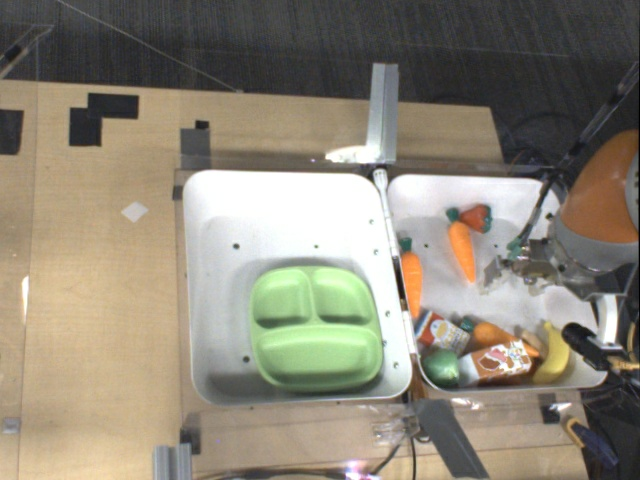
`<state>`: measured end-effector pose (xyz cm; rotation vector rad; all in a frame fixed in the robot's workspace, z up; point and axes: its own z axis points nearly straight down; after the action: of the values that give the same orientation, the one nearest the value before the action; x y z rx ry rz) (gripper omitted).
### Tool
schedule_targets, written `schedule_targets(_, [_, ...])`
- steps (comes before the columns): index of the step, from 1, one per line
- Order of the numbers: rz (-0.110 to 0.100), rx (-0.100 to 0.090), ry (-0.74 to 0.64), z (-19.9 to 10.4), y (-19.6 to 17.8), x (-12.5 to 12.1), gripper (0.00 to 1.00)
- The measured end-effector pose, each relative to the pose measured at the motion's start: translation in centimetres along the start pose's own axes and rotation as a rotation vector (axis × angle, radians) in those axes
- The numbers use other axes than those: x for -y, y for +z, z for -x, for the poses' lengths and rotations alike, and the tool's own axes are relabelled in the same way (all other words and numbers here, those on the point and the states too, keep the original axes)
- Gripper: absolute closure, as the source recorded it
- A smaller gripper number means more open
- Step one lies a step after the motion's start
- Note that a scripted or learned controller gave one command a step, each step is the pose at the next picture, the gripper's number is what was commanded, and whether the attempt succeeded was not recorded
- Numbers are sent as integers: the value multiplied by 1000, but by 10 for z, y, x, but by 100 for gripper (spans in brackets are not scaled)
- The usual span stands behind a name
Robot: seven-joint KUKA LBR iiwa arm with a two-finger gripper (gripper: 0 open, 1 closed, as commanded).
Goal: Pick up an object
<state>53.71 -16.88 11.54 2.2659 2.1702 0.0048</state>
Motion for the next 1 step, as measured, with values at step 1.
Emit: schedule_targets(1, [10, -1, 144, -42, 25, -68, 0])
